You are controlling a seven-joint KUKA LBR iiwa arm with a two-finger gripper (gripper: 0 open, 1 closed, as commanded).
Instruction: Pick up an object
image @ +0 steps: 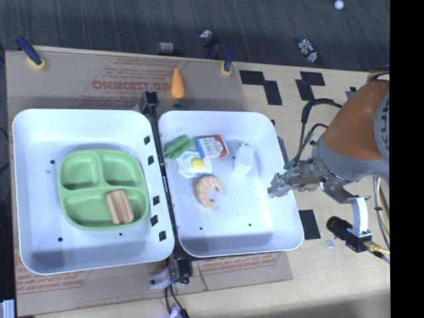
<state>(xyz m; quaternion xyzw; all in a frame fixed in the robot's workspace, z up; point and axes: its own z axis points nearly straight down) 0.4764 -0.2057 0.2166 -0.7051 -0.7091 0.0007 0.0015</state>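
Gripper point(277, 187) sits at the right rim of the right bin point(265, 240), nothing between its fingers; can't tell how far apart they are. Inside that bin: croissant point(209, 191) near centre, fried egg point(192, 165) just up-left of it, green vegetable point(176, 146), small carton point(212, 147), clear cup point(243, 159). Left bin point(33, 244) holds green tray point(79, 171) with 1 sausage point(120, 207).
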